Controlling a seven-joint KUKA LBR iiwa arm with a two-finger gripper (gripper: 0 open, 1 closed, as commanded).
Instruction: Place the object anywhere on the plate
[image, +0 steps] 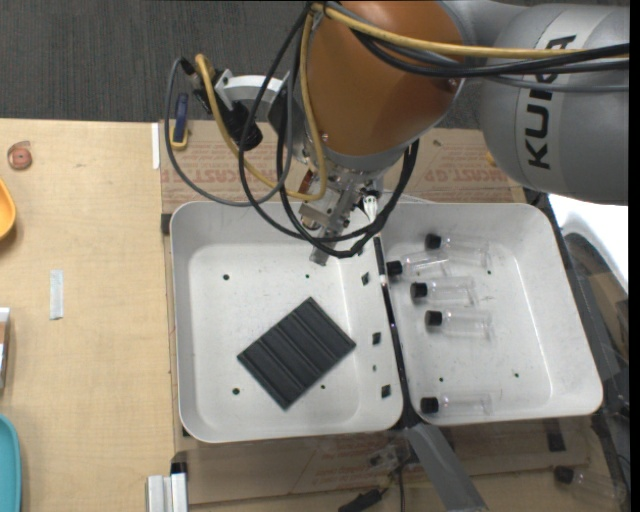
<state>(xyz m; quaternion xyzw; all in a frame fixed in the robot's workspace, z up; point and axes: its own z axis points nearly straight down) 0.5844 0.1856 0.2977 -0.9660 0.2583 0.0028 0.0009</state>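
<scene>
Nearest, at lower centre of the frame, a dark ribbed plate (297, 352) lies flat in the left bin (200, 400). In the right bin (560, 390) several clear vials with black caps (450, 295) lie scattered, apart from the plate. Farther up, at upper centre, the gripper (322, 250) hangs over the left bin's far edge; its grip cannot be told.

KUKA iiwa arm (520, 90): grey casing w/ black "KU" lettering visible, wide orange band (375, 75) above wrist. Yellow and black cables (255, 175) loop around it, past a white bracket w/ black fitting. Small metallic gripper (322, 250) assy. at tip.
</scene>
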